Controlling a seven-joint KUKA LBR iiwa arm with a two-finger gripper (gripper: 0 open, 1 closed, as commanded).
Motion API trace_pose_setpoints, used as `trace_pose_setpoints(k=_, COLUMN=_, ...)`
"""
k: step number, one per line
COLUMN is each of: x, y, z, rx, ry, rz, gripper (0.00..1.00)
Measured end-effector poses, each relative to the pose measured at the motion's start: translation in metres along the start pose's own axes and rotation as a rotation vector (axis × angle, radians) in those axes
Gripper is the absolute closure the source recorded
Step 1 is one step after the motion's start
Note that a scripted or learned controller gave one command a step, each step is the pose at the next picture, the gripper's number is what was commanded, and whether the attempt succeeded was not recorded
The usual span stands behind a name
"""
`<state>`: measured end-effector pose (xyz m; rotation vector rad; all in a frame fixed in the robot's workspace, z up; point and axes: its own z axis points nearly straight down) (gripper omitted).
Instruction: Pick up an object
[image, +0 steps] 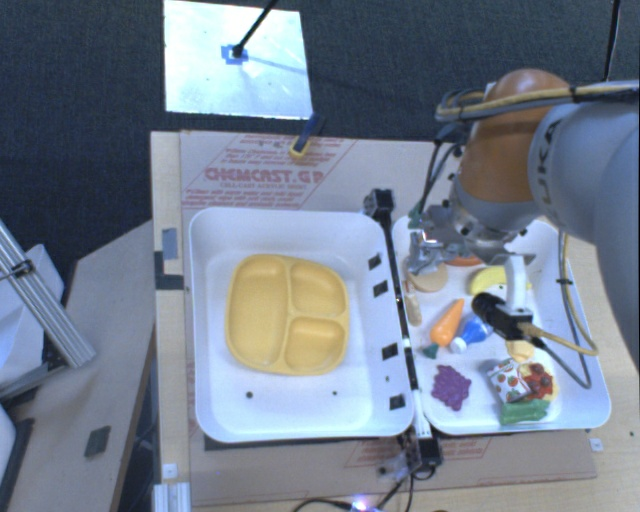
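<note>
Watching arm over right bin (590, 400) | fingers (428, 252) low near a tan round piece (432, 278), state I cannot tell | carrot (448, 322), banana (490, 280), purple grapes (451, 385) lying in right bin | yellow tray (288, 313) in left bin (215, 400)

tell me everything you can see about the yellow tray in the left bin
The yellow tray is a sectioned plate of matte, plastic-looking material with rounded corners and a raised rim. It has three compartments: one tall one along its left side and two smaller ones stacked on its right. It lies flat, turned slightly, near the middle of the left bin, resting on the bin's white floor. Nothing sits in it, and it lies well away from the tool.
</note>
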<state>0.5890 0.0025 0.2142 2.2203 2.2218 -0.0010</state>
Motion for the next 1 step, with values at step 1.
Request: trace_pose_setpoints(k=1, x=0.0101, y=-0.0036, z=-0.0184, rx=-0.002, ry=0.002, rz=-0.004, gripper=1.00)
